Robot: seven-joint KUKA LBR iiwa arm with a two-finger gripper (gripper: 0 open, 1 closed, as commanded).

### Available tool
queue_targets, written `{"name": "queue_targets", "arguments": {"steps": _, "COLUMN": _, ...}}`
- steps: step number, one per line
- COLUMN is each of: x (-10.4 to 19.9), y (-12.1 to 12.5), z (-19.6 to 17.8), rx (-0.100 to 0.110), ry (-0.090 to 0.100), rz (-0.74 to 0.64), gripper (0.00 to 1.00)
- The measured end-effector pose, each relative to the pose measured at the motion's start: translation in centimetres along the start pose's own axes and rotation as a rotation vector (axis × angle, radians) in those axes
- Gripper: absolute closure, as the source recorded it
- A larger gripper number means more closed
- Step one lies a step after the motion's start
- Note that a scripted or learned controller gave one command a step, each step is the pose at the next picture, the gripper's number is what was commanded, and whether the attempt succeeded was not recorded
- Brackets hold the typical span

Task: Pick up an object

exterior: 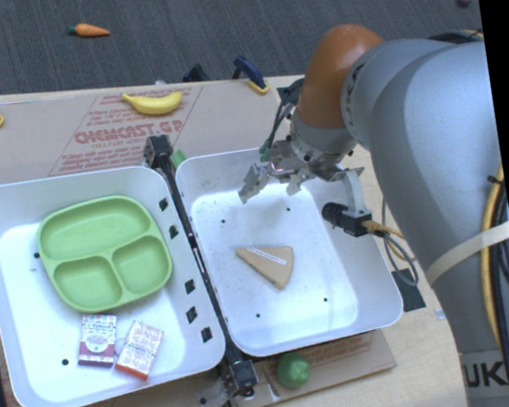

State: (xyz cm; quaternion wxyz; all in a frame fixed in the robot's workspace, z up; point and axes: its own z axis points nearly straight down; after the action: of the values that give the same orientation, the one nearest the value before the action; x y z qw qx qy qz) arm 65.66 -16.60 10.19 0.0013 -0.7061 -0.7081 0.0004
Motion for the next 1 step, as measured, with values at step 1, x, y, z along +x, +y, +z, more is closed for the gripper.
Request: {"name": "queue_targets", "arguments": {"steps": 1, "x": -4.5, "y": -0.01, "z": 0.98, "rx": -0.002, "ry": -0.001, "rz": -0.001, "gripper": 0.0}}
